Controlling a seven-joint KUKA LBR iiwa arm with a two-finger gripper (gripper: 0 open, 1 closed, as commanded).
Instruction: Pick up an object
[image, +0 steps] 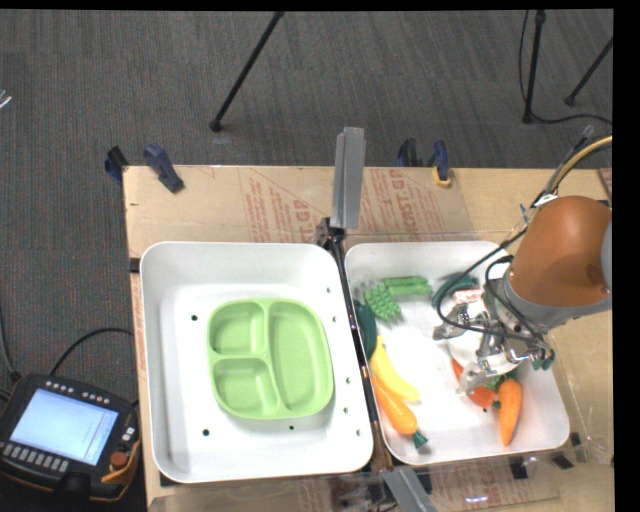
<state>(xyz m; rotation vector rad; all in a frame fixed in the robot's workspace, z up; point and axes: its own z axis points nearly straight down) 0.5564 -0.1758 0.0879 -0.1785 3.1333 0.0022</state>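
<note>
Two shallow white bins sit side by side on a cardboard-covered tabletop (250, 195). The left bin (165, 290) holds a pale green divided plate (270, 358) with three compartments, lying flat near the bin's middle. The right bin (545, 425) holds the toy foods from which an object is to be picked: a yellow banana (392, 372) lying lengthwise near the bin's left wall; an orange carrot (397, 411) with a dark green tip just beside and partly under the banana; a second orange carrot (509, 410) near the right wall, pointing toward the near edge; a small red-orange piece (480, 394), kind unclear, touching that carrot's upper end; a green pea pod (408, 286) at the far side; a ridged green piece (381, 301) just beside the pod; and a dark green item (364, 324) against the left wall. The grey arm with its orange band (562, 250) reaches in from the right, and the tool (487, 368) is lowered over the right half of the right bin, directly above the red-orange piece and the upper end of the second carrot. Wrist hardware and cables crowd the tool, so whether its fingers stand apart or together cannot be told, nor whether they touch any item.
</note>
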